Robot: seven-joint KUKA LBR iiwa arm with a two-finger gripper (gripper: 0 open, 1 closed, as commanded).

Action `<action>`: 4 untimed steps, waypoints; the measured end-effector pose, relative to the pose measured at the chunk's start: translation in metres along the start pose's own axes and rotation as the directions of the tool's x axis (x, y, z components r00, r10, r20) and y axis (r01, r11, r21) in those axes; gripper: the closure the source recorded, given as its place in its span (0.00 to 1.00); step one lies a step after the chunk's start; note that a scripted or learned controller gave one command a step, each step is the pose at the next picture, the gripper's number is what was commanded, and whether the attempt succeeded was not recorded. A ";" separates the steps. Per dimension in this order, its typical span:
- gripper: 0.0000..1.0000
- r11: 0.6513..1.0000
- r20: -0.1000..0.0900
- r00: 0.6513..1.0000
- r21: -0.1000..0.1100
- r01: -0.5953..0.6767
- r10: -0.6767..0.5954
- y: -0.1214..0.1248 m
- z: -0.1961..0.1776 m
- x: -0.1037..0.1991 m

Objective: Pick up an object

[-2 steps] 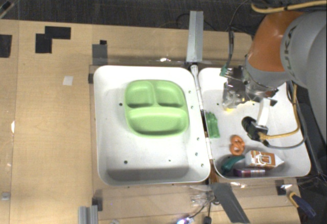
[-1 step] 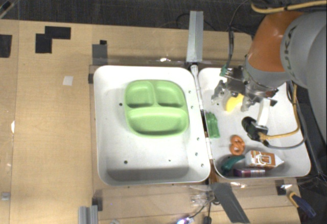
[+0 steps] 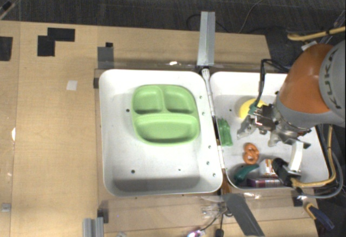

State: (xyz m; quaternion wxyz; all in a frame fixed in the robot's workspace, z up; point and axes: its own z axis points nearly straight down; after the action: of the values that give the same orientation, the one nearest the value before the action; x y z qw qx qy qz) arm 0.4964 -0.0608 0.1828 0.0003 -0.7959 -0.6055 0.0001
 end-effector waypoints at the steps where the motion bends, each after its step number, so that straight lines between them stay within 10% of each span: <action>1: 0.00 0.997 -0.004 0.997 -0.013 0.072 -0.072 0.002 0.092 -0.025; 2: 1.00 0.997 -0.005 0.997 -0.020 0.074 -0.074 0.005 0.082 -0.023; 3: 1.00 0.999 0.000 0.999 -0.002 0.033 -0.033 -0.008 -0.001 -0.001; 4: 1.00 0.978 0.000 0.978 0.000 0.207 -0.207 -0.012 0.000 0.013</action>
State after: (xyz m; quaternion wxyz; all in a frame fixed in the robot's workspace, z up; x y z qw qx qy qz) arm 0.4880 -0.0451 0.1825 0.0002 -0.7285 -0.6851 0.0002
